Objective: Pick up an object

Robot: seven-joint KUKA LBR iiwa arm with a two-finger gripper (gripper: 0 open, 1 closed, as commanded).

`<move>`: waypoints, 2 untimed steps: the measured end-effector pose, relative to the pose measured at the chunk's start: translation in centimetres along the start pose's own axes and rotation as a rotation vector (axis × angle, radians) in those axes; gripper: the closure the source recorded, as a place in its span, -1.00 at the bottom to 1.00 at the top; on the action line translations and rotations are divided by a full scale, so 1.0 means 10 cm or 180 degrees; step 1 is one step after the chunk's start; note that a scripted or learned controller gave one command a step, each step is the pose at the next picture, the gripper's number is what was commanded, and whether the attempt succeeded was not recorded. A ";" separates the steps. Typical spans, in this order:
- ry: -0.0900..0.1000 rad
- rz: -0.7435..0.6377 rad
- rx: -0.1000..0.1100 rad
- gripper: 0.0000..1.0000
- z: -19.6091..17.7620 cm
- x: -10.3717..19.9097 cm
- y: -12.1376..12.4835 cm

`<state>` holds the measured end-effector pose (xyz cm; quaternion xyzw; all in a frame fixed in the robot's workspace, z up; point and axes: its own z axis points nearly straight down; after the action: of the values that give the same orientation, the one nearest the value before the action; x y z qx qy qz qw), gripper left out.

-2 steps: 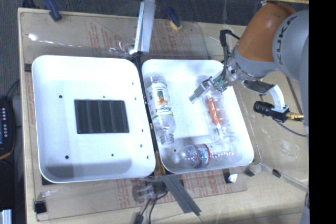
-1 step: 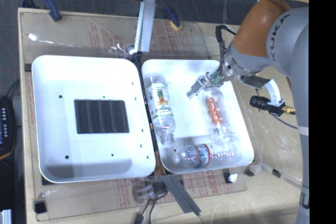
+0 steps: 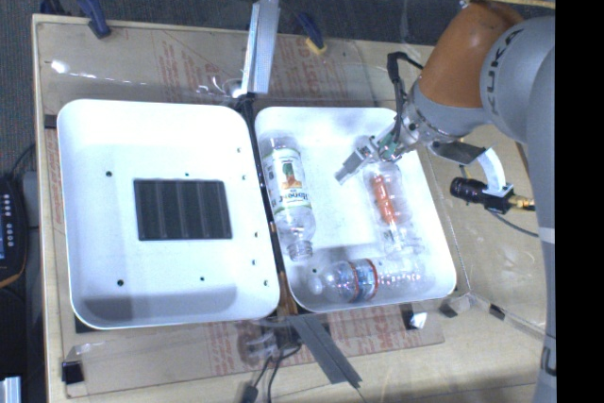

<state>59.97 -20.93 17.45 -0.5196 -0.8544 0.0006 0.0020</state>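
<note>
Inside the right bin (image 3: 429,231), an orange-labelled bottle (image 3: 387,203) lies lengthwise, cap end toward the gripper (image 3: 370,154), whose fingers spread open just above it, holding nothing.

Gripper (image 3: 363,156) low, fingers seemingly apart.

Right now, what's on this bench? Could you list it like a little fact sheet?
left bin: holds a dark ribbed rectangular insert
right bin: holds three clear plastic bottles
bottle with white label: lying along the bin's left wall
bottle with orange label: lying near the right wall, just below the gripper
bottle with blue and red label: lying along the near wall
gripper: over the right bin's upper part, beside the orange-label bottle's top end
arm: reaches in from the right
held object: none seen between the fingers
</note>
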 end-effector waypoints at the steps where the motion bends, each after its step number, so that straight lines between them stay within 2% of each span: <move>1: -0.0004 -0.0220 -0.0005 -1.00 0.16 0.02 -0.02; 2: -0.0005 -0.0219 -0.0005 -1.00 0.16 0.02 -0.02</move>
<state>59.70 -20.81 15.84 -0.4899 -0.8718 0.0003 0.0010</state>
